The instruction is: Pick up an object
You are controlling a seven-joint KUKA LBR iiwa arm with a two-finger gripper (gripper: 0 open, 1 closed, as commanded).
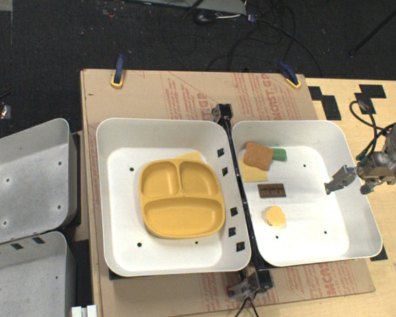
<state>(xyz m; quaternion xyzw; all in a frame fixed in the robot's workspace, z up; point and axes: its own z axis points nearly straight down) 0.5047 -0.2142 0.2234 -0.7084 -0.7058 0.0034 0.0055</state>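
From my remote station I log the following. Left bin [112,177]: one yellow divided tray [182,199], centre of the bin. Right bin [330,236]: brown block [258,156] at upper left, lying partly on a pale yellow flat piece [252,173]; green item [278,154] touching the block's right side; dark brown chocolate-like bar [272,191] near the middle; round yellow piece [274,216] just below the bar. Gripper [346,179]: at the right rim of the right bin, nothing between its fingers, well apart from all items; how wide it stands I cannot tell. Both bins rest on a cardboard sheet [185,91].
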